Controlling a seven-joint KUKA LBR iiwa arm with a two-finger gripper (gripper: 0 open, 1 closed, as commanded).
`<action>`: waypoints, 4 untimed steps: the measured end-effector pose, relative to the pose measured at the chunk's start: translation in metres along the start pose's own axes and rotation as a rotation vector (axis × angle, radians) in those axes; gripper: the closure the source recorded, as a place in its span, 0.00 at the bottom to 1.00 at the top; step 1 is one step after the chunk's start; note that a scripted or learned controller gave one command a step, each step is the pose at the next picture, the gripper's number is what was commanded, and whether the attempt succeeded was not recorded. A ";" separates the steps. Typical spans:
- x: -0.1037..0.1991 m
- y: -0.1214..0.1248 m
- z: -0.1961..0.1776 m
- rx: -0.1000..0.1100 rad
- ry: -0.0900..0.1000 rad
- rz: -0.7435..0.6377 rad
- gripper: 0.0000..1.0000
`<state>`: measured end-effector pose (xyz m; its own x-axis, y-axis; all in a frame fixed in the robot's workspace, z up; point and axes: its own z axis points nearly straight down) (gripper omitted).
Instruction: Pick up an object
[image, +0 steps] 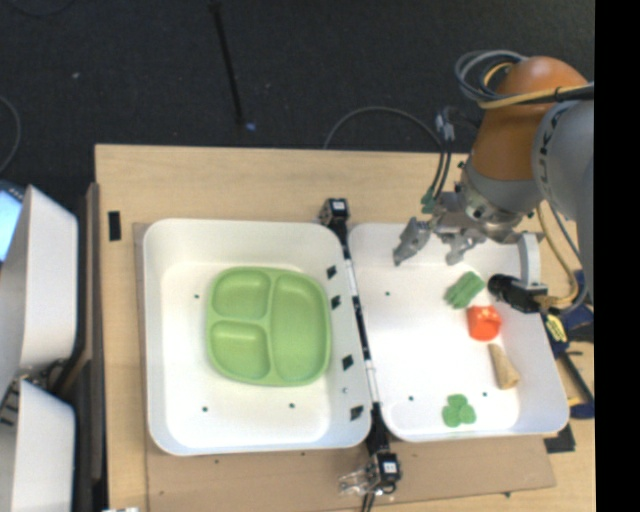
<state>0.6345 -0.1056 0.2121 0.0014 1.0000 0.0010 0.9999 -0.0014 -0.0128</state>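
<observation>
My gripper (436, 248) hangs over the far part of the right bin (420, 350), open, with its grey fingers (408, 246) spread apart and nothing between them. Just to its right and nearer lies a small green piece (463, 290). Beyond that piece sit a red-orange object (484, 322), then a tan wooden peg (503, 366) by the bin's right wall. A green leafy-shaped toy (458, 410) rests near the front rim. None of these touches the gripper.
The left bin (175, 400) holds a light green divided plate (270, 323) in its middle. A ridge with black clips (352, 320) separates the two bins. The bare white floor of the right bin stretches left of the objects.
</observation>
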 end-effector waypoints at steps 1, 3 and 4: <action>0.000 0.003 -0.009 -0.014 0.000 -0.002 0.00; -0.006 0.009 0.084 -0.010 -0.003 0.000 0.00; -0.008 0.010 0.112 -0.012 -0.003 0.003 0.00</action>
<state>0.6427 -0.1132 0.0997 0.0047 1.0000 -0.0023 1.0000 -0.0047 -0.0012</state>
